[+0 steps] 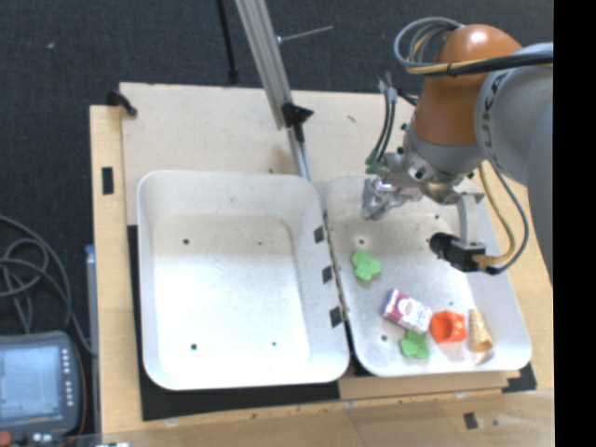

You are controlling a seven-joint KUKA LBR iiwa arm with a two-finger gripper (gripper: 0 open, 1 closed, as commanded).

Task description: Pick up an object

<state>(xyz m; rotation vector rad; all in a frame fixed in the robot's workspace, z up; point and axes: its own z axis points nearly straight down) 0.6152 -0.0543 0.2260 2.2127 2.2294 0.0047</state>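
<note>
My gripper [374, 203] hangs over the far left part of the right bin [499, 291], under the orange wrist band. Nothing shows between its tips. A green clover-shaped piece [366, 267] lies on the bin floor a short way nearer the camera than the gripper. Toward the bin's front sit a small pink and white box [406, 310], an orange cup-like piece [448, 327], a second green piece [414, 346] and a tan cone [479, 331].
The left bin [149, 250] sits beside the right one, with their rims meeting in the middle. A slanted metal pole [265, 54] rises behind the bins. A black fitting with cables [456, 250] hangs from the arm over the right bin.
</note>
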